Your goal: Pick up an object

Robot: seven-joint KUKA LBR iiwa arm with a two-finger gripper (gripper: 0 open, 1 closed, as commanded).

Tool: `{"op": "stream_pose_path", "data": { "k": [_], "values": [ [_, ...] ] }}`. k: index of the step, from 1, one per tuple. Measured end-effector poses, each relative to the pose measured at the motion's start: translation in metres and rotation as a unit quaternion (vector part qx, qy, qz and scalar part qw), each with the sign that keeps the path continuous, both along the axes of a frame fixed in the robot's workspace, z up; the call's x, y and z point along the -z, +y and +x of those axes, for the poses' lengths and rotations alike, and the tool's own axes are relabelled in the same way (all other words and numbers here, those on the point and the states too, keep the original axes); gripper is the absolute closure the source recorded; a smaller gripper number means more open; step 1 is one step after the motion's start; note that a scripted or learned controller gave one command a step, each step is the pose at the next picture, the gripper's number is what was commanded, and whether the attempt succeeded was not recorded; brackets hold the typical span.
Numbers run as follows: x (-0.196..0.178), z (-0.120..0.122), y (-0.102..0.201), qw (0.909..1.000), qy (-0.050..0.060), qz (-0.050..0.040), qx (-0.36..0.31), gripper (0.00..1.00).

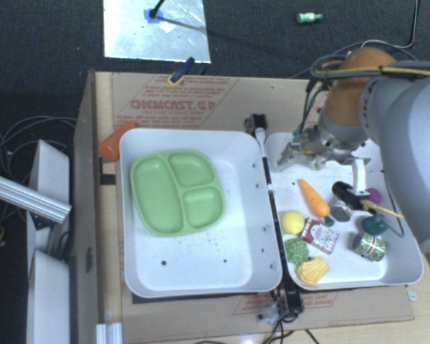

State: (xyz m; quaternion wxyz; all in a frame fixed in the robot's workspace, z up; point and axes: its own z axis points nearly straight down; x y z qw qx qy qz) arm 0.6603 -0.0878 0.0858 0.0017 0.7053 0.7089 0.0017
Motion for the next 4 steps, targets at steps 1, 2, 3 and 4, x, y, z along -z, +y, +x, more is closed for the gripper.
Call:
{"op": "stream_pose_path", "data": {
  "k": [1,2,3,4],
  "values": [
    [0.001,-0.049,-0.008,1.0,0.002,-0.0004,0.001,0.0],
    [0.001,0.0,-0.013,1.0,0.001,-0.0004,0.0,0.0],
    [0.001,-0.068,-0.035,1.0,0.002,-0.0007,0.002,0.0],
    [-0.011,-0.066,-0.034,1.0,-0.001,-0.0006,0.001,1.0]
  ]
}}
